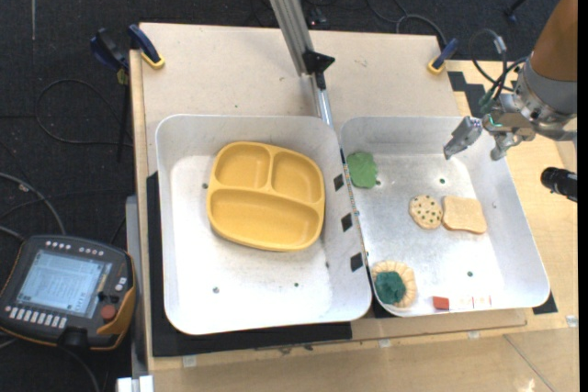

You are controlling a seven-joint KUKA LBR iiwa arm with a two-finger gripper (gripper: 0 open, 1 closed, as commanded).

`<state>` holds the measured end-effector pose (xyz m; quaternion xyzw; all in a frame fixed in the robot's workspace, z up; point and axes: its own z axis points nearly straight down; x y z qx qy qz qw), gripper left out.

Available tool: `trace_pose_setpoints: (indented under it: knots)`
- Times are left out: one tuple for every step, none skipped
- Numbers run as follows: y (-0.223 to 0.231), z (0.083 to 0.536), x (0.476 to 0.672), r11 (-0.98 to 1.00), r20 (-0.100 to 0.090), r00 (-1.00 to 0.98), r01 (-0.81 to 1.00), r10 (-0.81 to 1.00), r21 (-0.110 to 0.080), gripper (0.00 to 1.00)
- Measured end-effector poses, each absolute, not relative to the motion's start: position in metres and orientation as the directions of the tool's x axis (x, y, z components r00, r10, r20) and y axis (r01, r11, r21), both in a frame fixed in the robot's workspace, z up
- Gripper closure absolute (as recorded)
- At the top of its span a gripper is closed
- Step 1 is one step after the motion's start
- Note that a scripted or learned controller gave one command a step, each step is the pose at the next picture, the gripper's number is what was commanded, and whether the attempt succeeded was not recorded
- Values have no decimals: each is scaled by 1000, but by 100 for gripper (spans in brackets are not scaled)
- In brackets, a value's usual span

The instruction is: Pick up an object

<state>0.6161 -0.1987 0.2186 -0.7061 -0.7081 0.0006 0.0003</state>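
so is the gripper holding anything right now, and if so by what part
Nothing is held. The gripper hangs open over the right bin's far corner, with no object between its fingers; the toast slice lies below it in the bin.

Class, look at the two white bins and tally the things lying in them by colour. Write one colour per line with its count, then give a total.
Yellow: 1, the divided plate in the left bin.
Green: 2, the green lump and the green-topped round in the right bin.
Tan: 2, the spotted cookie and the toast slice.
Red: 1, a small red piece.
Total: 6
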Motion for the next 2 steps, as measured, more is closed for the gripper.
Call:
trace_pose_setpoints:
  knots:
    - [-199, 219, 616, 3, -1, -3, 1000, 1000, -2, 0]
    - [-197, 175, 615, 1, 0, -1, 1000, 1000, -4, 0]
